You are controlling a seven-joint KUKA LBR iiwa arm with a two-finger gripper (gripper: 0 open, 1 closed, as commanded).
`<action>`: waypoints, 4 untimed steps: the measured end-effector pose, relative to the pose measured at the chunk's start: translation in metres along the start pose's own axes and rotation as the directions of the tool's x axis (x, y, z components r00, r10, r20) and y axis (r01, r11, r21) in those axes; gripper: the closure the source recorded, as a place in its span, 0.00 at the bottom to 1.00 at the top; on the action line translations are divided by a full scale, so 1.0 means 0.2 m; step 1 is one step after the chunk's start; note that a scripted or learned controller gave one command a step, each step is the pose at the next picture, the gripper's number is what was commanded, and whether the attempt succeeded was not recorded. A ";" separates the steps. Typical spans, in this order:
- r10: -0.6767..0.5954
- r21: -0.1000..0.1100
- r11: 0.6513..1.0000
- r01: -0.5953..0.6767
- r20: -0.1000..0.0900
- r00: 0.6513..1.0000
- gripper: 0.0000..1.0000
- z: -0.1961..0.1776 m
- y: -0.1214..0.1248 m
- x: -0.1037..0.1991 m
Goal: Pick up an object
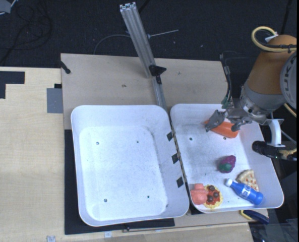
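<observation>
My gripper (225,123) hangs over the back part of the right bin (199,145), reaching in from the right. Its two dark fingers stand apart, one (213,121) to the left and one (238,126) to the right of an orange object (225,130). The orange object lies on the bin floor between and just below them. I cannot tell whether the fingers touch it. A purple object (227,163) rests further forward in the same bin.
Along the right bin's front lie a blue bottle (245,192), a waffle-like piece (248,177) and a red and orange toy food item (205,194). The left bin (88,120) stands beside it, with a metal rail (141,39) slanting behind.
</observation>
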State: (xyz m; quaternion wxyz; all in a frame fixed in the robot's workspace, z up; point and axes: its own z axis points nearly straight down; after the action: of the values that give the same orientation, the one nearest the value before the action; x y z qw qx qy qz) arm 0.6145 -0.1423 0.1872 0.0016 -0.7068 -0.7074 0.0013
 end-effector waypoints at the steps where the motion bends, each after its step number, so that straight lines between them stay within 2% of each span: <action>1: 0.000 0.002 1.000 0.000 0.000 1.000 0.00 0.31 -0.01 -0.01; 2: 0.000 -0.001 1.000 0.000 0.000 1.000 0.00 0.49 -0.01 -0.01; 3: 0.002 -0.004 1.000 -0.002 0.000 1.000 1.00 0.43 -0.01 -0.01; 4: 0.000 -0.008 1.000 0.000 0.001 1.000 1.00 0.13 0.00 0.02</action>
State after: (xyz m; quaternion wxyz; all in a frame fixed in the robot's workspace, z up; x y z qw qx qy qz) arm 0.6153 -0.1374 0.1603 -0.0018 -0.7069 -0.7073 -0.0013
